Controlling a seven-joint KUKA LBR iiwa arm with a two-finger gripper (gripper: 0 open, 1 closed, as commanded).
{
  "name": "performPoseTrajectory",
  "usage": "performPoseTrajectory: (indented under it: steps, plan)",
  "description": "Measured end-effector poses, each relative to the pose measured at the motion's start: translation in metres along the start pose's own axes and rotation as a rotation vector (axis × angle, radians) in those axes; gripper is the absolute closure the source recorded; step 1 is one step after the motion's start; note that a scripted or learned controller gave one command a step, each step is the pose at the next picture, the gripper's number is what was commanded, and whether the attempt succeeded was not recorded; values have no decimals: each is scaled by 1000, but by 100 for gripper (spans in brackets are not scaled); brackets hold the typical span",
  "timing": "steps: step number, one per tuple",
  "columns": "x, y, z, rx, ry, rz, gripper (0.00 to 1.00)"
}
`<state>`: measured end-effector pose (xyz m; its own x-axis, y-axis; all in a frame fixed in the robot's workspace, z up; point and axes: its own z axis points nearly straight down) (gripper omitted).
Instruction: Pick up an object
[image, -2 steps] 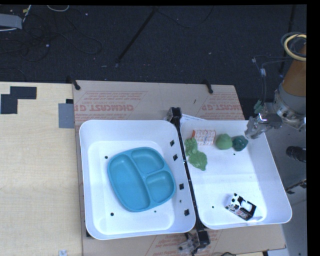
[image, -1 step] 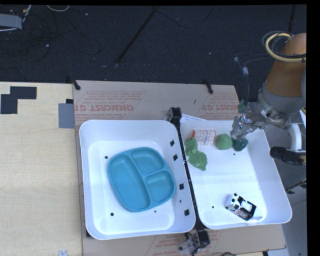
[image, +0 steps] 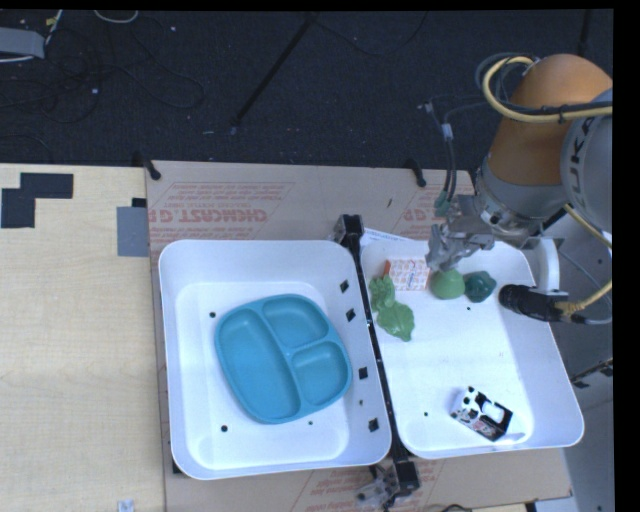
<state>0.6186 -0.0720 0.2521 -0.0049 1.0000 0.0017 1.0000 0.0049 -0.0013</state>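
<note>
Pale green and rounded, a small ball-like object (image: 447, 284) sits near the far edge of the right bin (image: 520, 390), and the gripper (image: 447, 255) hangs right over it, apparently touching its top. Whether the gripper is spread or closed on anything cannot be told from this angle. Just beside the pale green object, toward the bin's right edge, lies a darker teal lump (image: 480, 286). A soft-looking leafy green toy (image: 390, 308) lies along the bin's left wall, with a small red-and-white packet (image: 405, 272) beyond it at the far edge. A black-and-white item (image: 480, 414) rests near the bin's near right corner. The left bin (image: 190, 270) holds a blue divided plate (image: 282, 356).

The pale green object looks light and smooth, probably a plastic or foam play food, so it may roll or slip. A grip across its widest middle seems safest.
</note>
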Motion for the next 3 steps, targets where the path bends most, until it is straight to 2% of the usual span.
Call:
performPoseTrajectory:
  steps: [2, 3]
  plan:
    - [106, -13, 6, 3, 0, -1, 100]
    - [169, -7, 11, 2, 0, 0, 100]
